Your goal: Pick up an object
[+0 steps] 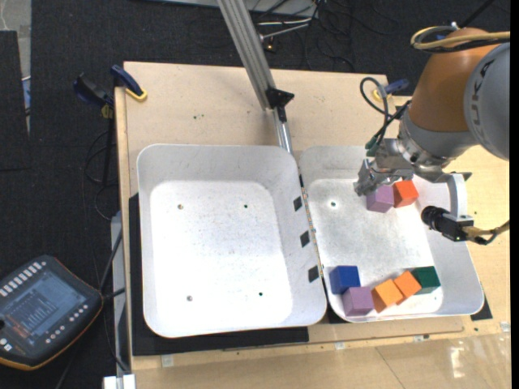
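A: Gripper (375, 183) position? 
B: Low over the far part of the right bin (458, 294), close to its far rim. Finger spread not readable at this slant; grasp unconfirmed.

A: Nearest candidates? 
B: Purple cube (379, 199) directly under the gripper, apparently touching. Orange cube (405, 193) just beside it, toward the right rim. Pair packed close, so likely crowding for the fingers.

A: Other stock? 
B: Along the near rim of the right bin, in a row: blue cube (344, 278), second purple cube (359, 300), second orange cube (388, 292), green cube (425, 279). Probably slid there against the wall.

A: Left bin (154, 168)? 
B: No part in this pick; probable drop side.

A: Step status? 
B: Judged mid-grasp attempt; lift not yet evident.
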Robot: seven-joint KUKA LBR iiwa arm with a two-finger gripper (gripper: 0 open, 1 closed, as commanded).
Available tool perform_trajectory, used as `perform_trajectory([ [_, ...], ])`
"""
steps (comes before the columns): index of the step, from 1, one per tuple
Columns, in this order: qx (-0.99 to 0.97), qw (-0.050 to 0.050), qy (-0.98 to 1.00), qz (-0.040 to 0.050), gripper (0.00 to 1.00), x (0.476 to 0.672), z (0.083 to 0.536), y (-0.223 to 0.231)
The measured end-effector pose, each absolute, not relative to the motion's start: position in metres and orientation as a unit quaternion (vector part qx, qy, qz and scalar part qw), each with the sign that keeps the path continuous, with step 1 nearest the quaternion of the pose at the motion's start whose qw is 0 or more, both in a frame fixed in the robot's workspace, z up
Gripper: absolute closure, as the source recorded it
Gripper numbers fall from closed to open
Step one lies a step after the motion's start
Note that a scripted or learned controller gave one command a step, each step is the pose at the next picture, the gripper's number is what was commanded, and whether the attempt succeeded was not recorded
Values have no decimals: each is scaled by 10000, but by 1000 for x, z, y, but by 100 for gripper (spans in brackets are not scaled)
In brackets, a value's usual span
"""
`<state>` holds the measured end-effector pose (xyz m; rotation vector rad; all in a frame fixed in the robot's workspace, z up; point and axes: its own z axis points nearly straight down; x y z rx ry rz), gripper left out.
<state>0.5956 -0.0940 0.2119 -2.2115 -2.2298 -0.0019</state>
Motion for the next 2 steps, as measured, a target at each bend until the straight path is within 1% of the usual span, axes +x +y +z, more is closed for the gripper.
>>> perform_trajectory([
  [1, -7042, 10, -7100, -3, 100, 594, 210, -42],
  [2, -7038, -2, -7104, -18, 100, 601, 224, 18],
])
